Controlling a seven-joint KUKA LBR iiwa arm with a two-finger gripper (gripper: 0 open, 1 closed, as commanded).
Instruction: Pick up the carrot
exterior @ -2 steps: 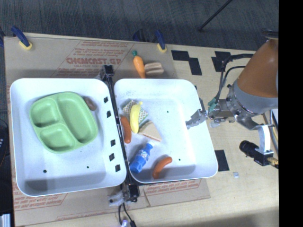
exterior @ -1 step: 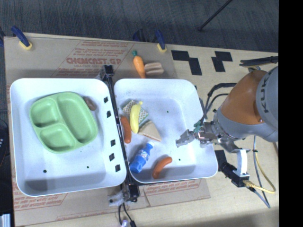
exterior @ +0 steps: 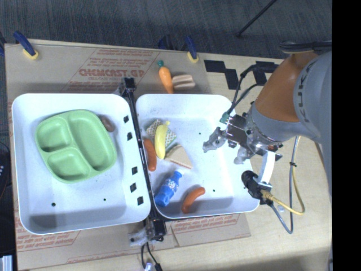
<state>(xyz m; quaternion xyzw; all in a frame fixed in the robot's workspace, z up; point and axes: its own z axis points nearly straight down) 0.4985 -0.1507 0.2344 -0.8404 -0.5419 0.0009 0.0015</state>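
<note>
Bins number two, shallow and white, side by side on a cardboard-covered bench (exterior: 101, 66); the left bin (exterior: 34, 196) holds one green divided plate (exterior: 76, 144) with three compartments, and one small brown item (exterior: 107, 123) lies at the plate's 2 o'clock edge, too blurred to name. The right bin (exterior: 217, 109) holds one banana (exterior: 161, 140) near its 10 o'clock corner, lying over a patterned item (exterior: 153, 129); one sandwich wedge (exterior: 180, 158) sits just beside the banana at its 4 o'clock; two sausages, one (exterior: 150, 154) along the bin's 9 o'clock wall and one (exterior: 193, 198) near the 6 o'clock wall; one blue bottle (exterior: 168, 188) lies tilted between them. One carrot (exterior: 164, 78), orange with a green top, lies outside both bins on the cardboard, just past the right bin's 12 o'clock rim; one layered tan block (exterior: 183, 82) rests just beside it at 3 o'clock. One gripper (exterior: 223, 141) hangs over the right bin's 3 o'clock side, well apart from the carrot, its fingers (exterior: 212, 141) spread with nothing between them; the grey arm (exterior: 307, 103) with its orange band (exterior: 285, 92) reaches in from 3 o'clock.
</note>
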